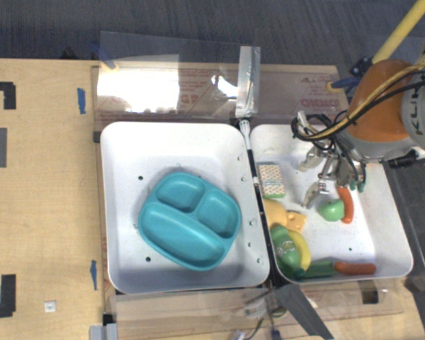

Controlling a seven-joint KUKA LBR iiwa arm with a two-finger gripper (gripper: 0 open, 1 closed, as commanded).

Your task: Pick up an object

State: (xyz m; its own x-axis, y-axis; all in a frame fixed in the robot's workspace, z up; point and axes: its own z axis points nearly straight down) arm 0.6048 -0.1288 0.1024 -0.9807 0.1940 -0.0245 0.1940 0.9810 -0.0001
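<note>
My gripper [324, 188] hangs low in the right bin [389, 222], near its middle. Just below and right of it lies a small round green fruit [332, 210], touching or nearly touching the gripper's tip. An orange-red carrot-like piece [348, 204] lies right beside the fruit. Nothing can be seen lifted off the bin floor. The arm's orange band [382, 112] and its cables cover the bin's far right corner.
Along the right bin's left wall are a small patterned box [271, 179], a yellow toy [286, 219] and a green and yellow piece [291, 251]. A green stick [317, 268] and a red one [355, 267] lie at the front. The left bin [127, 154] holds a teal divided plate [190, 219].
</note>
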